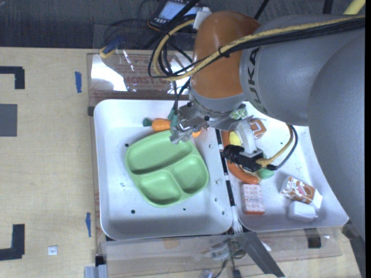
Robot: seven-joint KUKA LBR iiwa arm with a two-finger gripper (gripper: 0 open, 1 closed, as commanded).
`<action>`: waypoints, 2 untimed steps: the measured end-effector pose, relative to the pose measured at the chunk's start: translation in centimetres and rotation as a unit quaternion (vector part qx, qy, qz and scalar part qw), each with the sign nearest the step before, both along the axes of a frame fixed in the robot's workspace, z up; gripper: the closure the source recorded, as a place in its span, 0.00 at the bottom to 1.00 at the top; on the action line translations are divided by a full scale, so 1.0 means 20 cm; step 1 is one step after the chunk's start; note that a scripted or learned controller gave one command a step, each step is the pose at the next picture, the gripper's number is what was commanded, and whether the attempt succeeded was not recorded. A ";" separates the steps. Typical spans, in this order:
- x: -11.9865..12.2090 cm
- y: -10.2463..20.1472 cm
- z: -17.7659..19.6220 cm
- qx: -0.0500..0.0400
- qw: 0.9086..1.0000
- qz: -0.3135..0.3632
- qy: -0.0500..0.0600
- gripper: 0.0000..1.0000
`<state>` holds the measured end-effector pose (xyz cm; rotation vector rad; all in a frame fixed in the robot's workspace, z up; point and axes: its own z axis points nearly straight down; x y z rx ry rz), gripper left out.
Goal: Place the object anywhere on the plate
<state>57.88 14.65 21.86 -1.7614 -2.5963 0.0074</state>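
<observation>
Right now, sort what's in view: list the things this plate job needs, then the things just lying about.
For the job:
green plate
toy carrot
gripper

Lying about:
pink wafer block
small printed carton
white block
left bin
right bin

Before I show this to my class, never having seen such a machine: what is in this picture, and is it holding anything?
One camera looks down at a slant on a bench with two white bins. The big grey and orange shape is a robot arm reaching in from the right. Its tool hangs over the far edge of a green divided plate in the left bin. A toy carrot lies just beside it; whether it is held, I cannot tell. The right bin holds small toy foods and packets.
</observation>
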 end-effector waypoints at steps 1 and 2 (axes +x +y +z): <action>0.06 -0.28 -0.19 0.001 0.999 0.038 0.000 1.00; -0.02 -0.16 -0.02 0.001 0.983 0.185 -0.003 1.00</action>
